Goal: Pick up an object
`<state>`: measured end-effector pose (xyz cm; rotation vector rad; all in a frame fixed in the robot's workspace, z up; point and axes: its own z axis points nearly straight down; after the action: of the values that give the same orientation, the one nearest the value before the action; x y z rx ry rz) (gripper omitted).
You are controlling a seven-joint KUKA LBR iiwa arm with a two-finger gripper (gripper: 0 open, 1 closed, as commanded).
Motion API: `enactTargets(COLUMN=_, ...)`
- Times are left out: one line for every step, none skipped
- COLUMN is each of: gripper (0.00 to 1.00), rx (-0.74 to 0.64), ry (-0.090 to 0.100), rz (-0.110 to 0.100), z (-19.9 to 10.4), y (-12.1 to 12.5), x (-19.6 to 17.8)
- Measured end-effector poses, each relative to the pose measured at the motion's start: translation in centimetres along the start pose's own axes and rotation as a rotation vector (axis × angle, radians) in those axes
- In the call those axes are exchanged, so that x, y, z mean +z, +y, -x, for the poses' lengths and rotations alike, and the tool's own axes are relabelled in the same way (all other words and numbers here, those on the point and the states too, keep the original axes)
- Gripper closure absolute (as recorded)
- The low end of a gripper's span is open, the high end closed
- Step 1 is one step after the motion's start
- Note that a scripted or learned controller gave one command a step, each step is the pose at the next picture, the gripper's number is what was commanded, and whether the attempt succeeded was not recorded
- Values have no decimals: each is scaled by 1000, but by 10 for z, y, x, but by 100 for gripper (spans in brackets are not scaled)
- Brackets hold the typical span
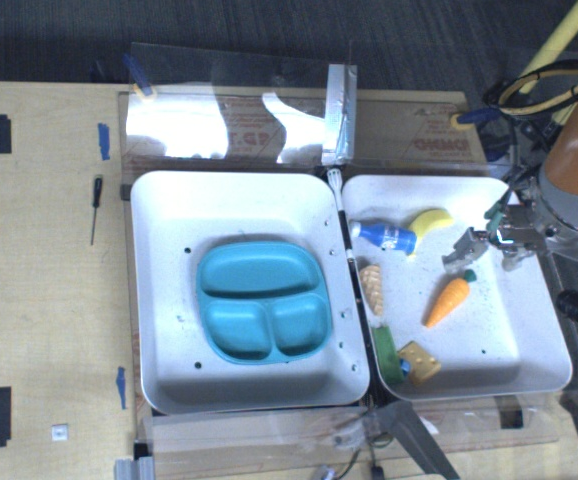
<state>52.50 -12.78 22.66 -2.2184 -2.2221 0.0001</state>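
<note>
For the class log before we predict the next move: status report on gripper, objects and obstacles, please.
Gripper above right bin, holding nothing. Carrot just below it, untouched. Banana, blue bottle nearby, apart.

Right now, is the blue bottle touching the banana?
Cannot tell. In the camera view the bottle and banana meet end to end in the right bin, but no gap or contact shows plainly.

Bright even overhead light, strong glare on clear panel (229, 118) at top, soft shadows, slight blur
</note>
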Motion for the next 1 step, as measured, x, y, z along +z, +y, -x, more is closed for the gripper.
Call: enactTargets(gripper=0, rx=-21, ry=-3, rz=8, z=36, y=6, x=139)
